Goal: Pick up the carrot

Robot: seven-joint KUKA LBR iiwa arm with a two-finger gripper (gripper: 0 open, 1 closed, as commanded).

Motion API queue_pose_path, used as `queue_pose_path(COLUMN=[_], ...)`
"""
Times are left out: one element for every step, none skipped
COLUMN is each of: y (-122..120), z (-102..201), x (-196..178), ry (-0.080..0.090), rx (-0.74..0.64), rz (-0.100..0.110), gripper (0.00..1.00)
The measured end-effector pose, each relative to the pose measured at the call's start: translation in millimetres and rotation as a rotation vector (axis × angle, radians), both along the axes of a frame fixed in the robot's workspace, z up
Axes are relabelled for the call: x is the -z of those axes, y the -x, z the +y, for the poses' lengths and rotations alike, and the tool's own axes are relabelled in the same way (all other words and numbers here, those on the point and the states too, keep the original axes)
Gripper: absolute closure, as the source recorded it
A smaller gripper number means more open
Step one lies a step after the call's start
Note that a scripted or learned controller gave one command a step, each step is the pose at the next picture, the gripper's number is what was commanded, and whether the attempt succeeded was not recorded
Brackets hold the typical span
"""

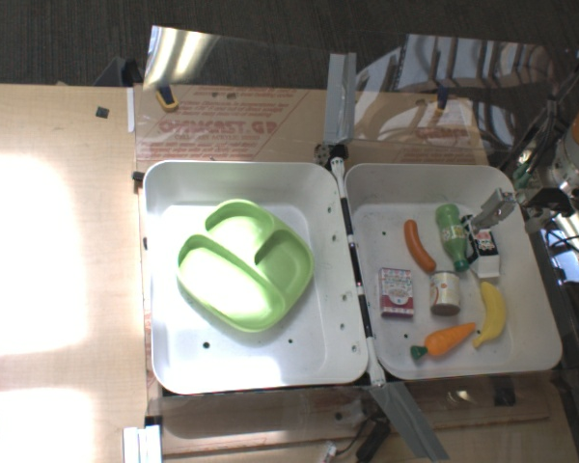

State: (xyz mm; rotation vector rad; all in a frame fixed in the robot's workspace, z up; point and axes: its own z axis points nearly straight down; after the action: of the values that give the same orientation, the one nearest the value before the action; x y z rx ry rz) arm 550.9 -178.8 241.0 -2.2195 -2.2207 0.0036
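The carrot [446, 340], orange with a green stub at its left end, lies near the front edge of the right bin [531, 360]. My gripper [492, 210] hangs over the back right part of that bin, above a green bottle [452, 236] and a small black and white item [484, 247]. It is well behind the carrot and nothing shows in its grasp.
Around the carrot lie a yellow banana [491, 313], a small can [446, 292], a pink box [397, 292] and a red-orange sausage [420, 246]. The left bin [164, 287] holds a green divided plate [245, 264]. Cables and arm parts crowd the right edge.
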Motion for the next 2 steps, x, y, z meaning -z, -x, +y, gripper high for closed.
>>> queue_pose_path(y=[-70.8, -20.1], z=[-12.3, -19.2], x=[77.6, 117.3], ry=[0.001, 0.004], rx=[0.016, 0.069], rz=[-0.002, -0.011], gripper=[0.0, 0.0])
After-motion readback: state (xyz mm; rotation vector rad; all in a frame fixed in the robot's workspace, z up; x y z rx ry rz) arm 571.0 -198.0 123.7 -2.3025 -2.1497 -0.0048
